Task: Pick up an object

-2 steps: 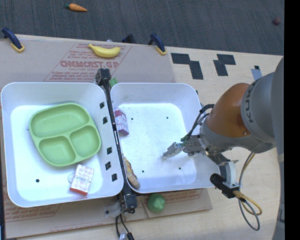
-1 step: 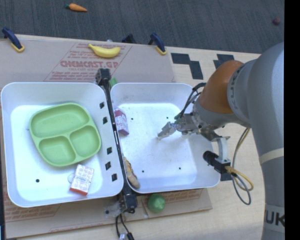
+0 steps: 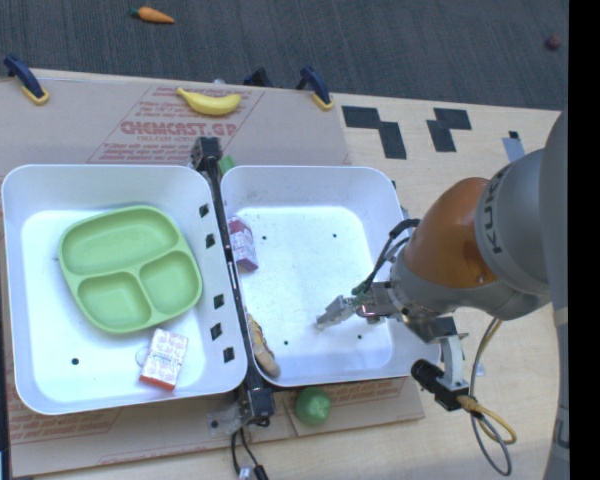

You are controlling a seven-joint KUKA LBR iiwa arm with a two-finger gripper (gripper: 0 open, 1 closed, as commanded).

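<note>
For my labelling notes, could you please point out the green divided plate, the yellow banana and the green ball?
Green divided plastic plate (image 3: pixel 130 268): camera view, centre ridge.
Yellow banana (image 3: pixel 210 100): camera view, middle.
Green ball (image 3: pixel 313 405): camera view, top.

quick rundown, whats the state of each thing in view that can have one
Two-finger gripper: low over the right white bin, nothing visible between its fingers.
Green three-compartment plastic tray: flat in the left white bin, upright, compartments bare.
Red-and-white small packet: lying flat, left bin.
Maroon wrapped packet: lying against the right bin's left wall.
Yellow banana: outside the bins, on cardboard.
</note>
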